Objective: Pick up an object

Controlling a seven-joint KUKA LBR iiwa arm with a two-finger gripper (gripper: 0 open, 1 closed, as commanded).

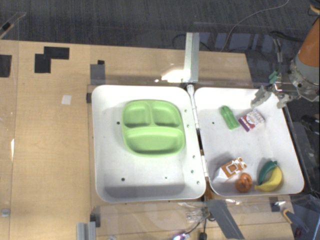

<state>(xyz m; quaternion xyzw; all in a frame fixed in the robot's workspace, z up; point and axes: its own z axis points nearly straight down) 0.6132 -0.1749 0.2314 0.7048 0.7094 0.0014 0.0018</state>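
Observation:
The right bin (280,144) holds a small green oblong piece (229,117), a purple and white packet (251,119), an orange and white carton (233,168), a round orange fruit (244,182) and a yellow banana with a green tip (269,176). My gripper (270,99) hangs over the bin's far right corner, just beyond and to the right of the packet. Its two fingers are spread apart, open, with nothing between them.
The left bin (107,159) bears a green divided plate (152,127). A metal post (192,54) stands at the far end of the ridge between the bins. Cables run behind the bench at the upper right.

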